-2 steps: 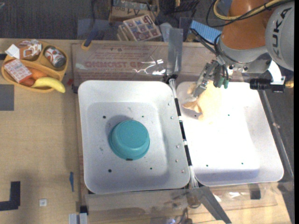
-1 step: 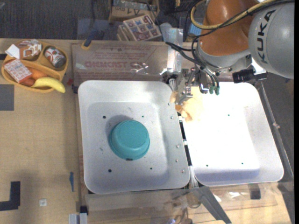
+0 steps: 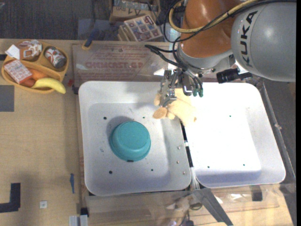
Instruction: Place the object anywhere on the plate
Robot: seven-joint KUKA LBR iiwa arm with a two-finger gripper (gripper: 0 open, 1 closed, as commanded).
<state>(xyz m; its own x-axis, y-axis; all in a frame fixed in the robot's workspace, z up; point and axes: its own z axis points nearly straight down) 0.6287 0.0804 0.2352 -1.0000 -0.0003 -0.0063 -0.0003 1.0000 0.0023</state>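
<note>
From the camera view above the counter (image 3: 37, 164), two shallow white bins sat side by side. The left bin (image 3: 94, 98) held a teal plate (image 3: 130, 141), lying upside down or dome-like, in its lower middle part, nearer the bin's left wall than its right. The right bin (image 3: 244, 140) showed a bare white floor.

The grey arm (image 3: 268, 32), with its orange band (image 3: 207, 18) above the wrist, came in from the right and hung over the far part of the seam where the two bins met. The end effector (image 3: 170, 94) pointed down at the upper right corner of the left bin. A pale yellow, soft-looking object (image 3: 178, 110) sat directly beneath it, straddling the ridge between the bins, with one end over the left bin and the rest over the right bin's inner edge. The metal fingers (image 3: 165, 91) met the top of the object and appeared to be closed on it, though the contact area was small and partly hidden by the wrist's cables. The object lay well apart from the teal plate, up and to the right of it.

At the counter's far left corner, a yellow tray (image 3: 10, 74) carried toy food: a banana (image 3: 49, 84) along its near edge, a small box and round pieces behind it. A brown board with faded red lettering (image 3: 113, 65) lay along the far edge of the left bin.
</note>
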